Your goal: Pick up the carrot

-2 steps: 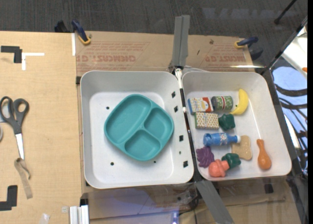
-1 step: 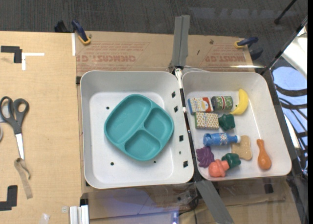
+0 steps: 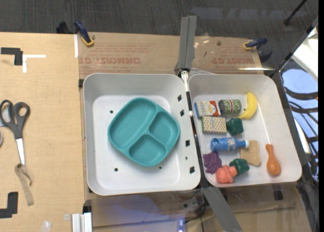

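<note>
The gripper's state cannot be told. The orange carrot (image 3: pixel 272 160) is laid near the right bin's (image 3: pixel 271 124) near-right corner, bulbous end nearest.

You cannot read the labels on the small box (image 3: pixel 207 108) and the can (image 3: pixel 230 106) in the right bin (image 3: pixel 283 124); their print is too small. The blue bottle (image 3: pixel 228 145) has markings you cannot make out either. The green piece (image 3: pixel 240 165) is partly hidden behind the pink toy (image 3: pixel 226 174), so its shape stays unclear. At the left edge, the scissors (image 3: pixel 15 119) lose part of one handle to the frame. The reversed lettering on the cardboard (image 3: pixel 121 60) is blurred.
</note>
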Motion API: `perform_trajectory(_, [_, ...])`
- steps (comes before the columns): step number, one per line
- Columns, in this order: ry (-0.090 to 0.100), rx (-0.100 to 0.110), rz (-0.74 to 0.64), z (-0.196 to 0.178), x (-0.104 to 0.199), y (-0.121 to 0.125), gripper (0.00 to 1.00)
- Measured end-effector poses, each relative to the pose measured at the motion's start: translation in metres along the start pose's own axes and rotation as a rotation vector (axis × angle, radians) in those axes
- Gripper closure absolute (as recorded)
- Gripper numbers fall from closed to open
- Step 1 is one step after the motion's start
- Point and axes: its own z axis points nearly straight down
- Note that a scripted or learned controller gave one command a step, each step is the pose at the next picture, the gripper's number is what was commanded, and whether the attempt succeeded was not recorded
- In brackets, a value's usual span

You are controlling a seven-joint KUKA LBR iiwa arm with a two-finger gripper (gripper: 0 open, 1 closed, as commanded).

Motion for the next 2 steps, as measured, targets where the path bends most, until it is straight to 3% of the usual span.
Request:
perform_trajectory(1, [-0.001, 0.001, -0.365, 0.006, 0.006, -0.008, 1.00])
perform_trajectory(2, [0.001, 0.003, -0.667, 0.009, 0.043, -0.040, 1.00])
